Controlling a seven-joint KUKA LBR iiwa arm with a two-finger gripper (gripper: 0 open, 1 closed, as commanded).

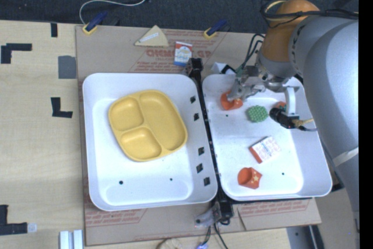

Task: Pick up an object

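In the right bin (pixel 294 175), my gripper (pixel 238 94) hangs low at the far left corner. It is right above and touching or nearly touching a small orange-red object (pixel 229 104). A green knobbly ball (pixel 256 114) lies just right of that object. Nearer the front are a red and white box (pixel 265 150) and an orange-red cup-like piece (pixel 249 178). The wrist hides the gripper's tips.
The left bin (pixel 99 125) holds a yellow divided plate (pixel 147 124). On the cardboard behind the bins stand a small red, white and blue carton (pixel 183 54) and a pale wedge (pixel 152 38). The arm's grey body (pixel 332 84) covers the right bin's far right side.
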